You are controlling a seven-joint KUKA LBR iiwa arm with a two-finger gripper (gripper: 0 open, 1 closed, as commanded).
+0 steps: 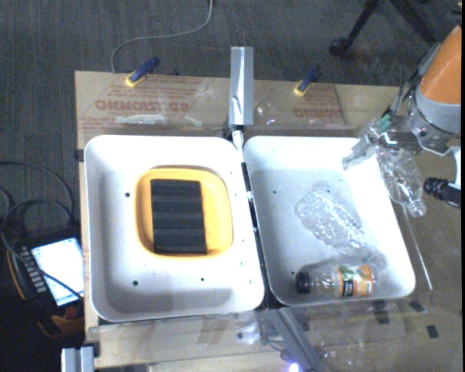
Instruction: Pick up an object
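My gripper hangs over the right bin's far right corner, with crinkled clear plastic dangling under it; I can't tell how the grip stands. A clear crushed bottle lies mid-bin, and a small labelled bottle lies at the near edge. The left bin holds a yellow tray with black insert.
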